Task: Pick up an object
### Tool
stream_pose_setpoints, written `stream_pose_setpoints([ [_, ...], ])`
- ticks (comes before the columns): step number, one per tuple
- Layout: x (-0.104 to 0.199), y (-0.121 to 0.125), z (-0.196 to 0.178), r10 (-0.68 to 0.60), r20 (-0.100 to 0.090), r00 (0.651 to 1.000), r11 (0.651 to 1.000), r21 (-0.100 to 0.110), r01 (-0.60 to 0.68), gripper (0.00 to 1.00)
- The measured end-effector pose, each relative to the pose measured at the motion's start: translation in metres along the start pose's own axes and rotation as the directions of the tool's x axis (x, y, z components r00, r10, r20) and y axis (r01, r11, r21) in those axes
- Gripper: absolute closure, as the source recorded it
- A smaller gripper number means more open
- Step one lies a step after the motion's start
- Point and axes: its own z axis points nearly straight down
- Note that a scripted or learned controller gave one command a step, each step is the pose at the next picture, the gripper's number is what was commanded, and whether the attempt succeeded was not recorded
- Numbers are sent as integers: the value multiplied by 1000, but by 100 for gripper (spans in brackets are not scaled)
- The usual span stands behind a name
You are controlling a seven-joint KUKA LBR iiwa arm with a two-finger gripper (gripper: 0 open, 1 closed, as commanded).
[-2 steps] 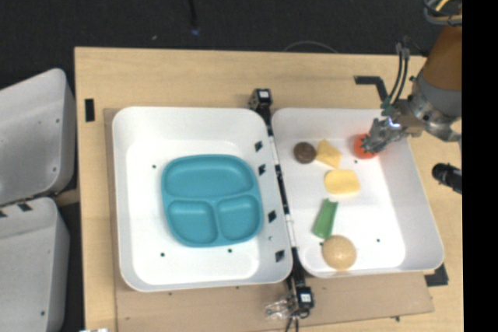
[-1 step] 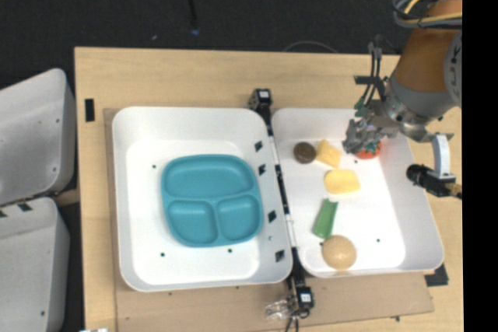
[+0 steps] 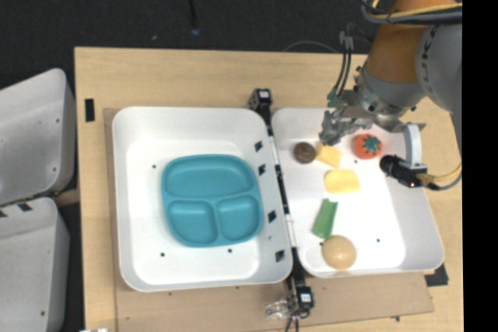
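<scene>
Counter is light wood, carrying two shallow white bins side by side.

Left bin: one teal divided plate, three compartments, lying flat near the bin's middle, the large compartment toward the far side and the two small ones toward the near side.

Right bin holds the small items. Brown round object sits near the far-left part, just beside a yellow wedge-like piece. A second yellow chunk lies just nearer the camera, apart from the first. Green elongated piece, looks like a cucumber or pepper toy; long axis runs mostly far-to-near with a slight tilt, far end leaning right, near end pointing toward the bin's near-left corner. Tan round object sits just beside its near end, close to the front wall. Red tomato-like item with a green top sits at the far right part, well apart from the green piece.

Tool hangs low over the far part of the right bin, just above the yellow wedge, between the brown object and the red item. Whether it is apart or together: cannot tell, tips blur into the dark wrist. Nothing visibly clamped in it. Grey arm with orange band comes in from the right.
</scene>
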Motion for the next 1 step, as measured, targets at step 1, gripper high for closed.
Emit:
stream_pose_setpoints([
  [1,53,4,-18,0,0,1000,1000,-1,0,100],
])
